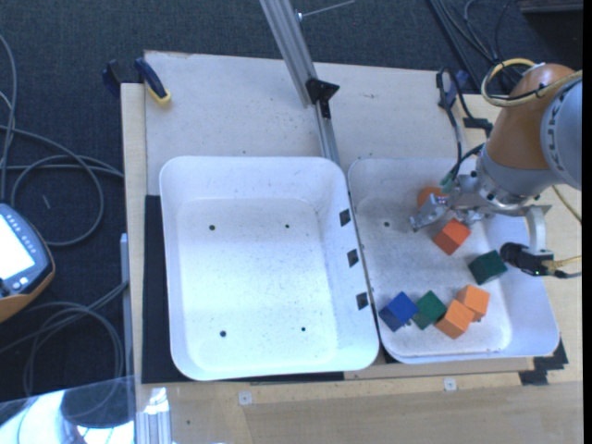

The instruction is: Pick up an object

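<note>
My gripper (433,215) is low over the upper middle of the right bin (370,192), reaching in from the right. A red-orange block (451,237) lies just below and right of it, close to or touching it. A small orange piece (428,196) shows just above the gripper. A dark green block (487,266) sits further right. Along the bin's front lie a blue block (399,310), a green block (429,308) and two orange blocks (456,319) (475,299) bunched together.
The left bin (168,192) stands beside the right one, their rims meeting at mid-bench. A slanted metal pole (294,44) rises behind the bins. Cables run along the arm's right side and on the floor at left.
</note>
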`<state>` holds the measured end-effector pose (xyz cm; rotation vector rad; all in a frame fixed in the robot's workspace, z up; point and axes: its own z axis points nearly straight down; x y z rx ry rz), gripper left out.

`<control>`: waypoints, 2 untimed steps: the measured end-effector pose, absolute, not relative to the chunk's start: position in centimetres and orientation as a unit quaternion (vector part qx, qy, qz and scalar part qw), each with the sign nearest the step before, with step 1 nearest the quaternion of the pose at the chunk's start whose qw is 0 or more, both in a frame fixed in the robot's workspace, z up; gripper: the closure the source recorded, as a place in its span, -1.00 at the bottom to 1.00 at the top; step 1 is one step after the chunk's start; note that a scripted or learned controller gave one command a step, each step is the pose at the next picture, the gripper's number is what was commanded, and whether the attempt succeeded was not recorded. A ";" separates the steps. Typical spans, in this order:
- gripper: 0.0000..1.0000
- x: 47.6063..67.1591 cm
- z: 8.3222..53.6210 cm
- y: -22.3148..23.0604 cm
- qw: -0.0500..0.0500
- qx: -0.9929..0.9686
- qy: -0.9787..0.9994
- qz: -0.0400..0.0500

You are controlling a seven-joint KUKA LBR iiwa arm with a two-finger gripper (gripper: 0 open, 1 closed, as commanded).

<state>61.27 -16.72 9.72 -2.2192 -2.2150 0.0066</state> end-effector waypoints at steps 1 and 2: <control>-1.00 58.3 10.0 -15.9 0.002 -0.708 -0.707 0.001; 1.00 58.6 11.1 -15.8 0.000 -0.707 -0.707 -0.001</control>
